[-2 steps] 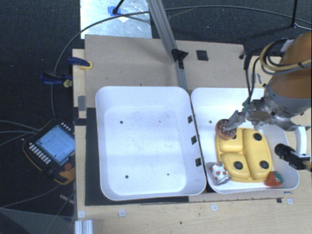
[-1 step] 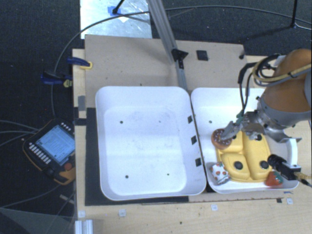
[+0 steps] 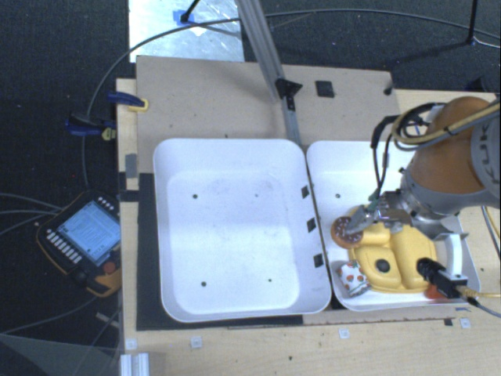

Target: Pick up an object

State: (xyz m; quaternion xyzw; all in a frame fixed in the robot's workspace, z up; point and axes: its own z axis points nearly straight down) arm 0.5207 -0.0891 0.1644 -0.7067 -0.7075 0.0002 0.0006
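Note:
My gripper (image 3: 362, 218) reaches down into the right bin (image 3: 344, 171), at its front half. Its tip sits just above and right of a brown round disc (image 3: 341, 231) with a speckled face, which lies near the bin's left wall. A big yellow plastic toy (image 3: 391, 258) with a dark spot lies right in front of the gripper and seems to touch the disc's edge. A small white and red object (image 3: 351, 279) rests in the bin's front left corner. I see nothing lifted off the bin floor.
The left bin (image 3: 231, 225) stands beside the right one, sharing a dark-clipped divider (image 3: 311, 225). A slanted metal pole (image 3: 262, 37) rises behind the bins. A teach pendant (image 3: 84, 237) lies off the bench's left side.

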